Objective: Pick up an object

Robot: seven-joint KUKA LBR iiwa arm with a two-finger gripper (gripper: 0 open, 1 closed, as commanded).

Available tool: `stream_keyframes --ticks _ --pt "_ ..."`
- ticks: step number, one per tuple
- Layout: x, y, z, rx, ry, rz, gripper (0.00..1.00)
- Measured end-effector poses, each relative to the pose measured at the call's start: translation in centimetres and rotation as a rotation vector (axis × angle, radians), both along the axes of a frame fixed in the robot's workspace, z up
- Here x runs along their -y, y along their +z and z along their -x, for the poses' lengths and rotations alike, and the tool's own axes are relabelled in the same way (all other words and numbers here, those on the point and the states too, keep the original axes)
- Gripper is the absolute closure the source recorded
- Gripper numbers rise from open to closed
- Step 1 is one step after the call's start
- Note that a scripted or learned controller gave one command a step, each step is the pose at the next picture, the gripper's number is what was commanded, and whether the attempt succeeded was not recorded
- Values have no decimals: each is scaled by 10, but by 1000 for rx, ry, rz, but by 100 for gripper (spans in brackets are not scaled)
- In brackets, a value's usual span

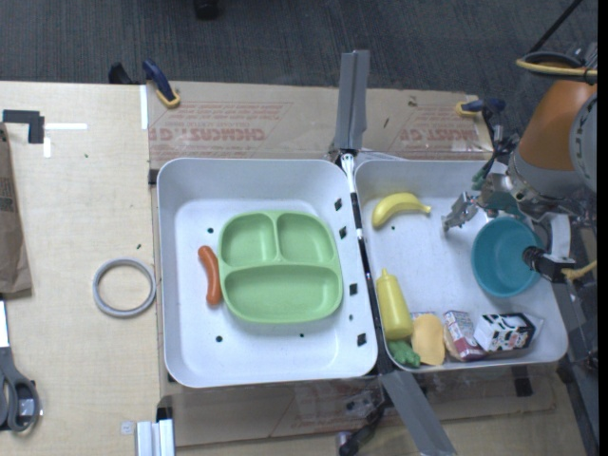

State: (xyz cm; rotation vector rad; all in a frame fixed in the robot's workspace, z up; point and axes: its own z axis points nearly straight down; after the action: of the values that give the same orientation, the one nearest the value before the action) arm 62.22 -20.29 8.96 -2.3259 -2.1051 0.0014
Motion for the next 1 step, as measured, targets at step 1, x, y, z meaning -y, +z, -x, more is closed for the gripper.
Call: stream_keyframes --ticks 1 --pt "1 6 0 -3 -1 0 100"
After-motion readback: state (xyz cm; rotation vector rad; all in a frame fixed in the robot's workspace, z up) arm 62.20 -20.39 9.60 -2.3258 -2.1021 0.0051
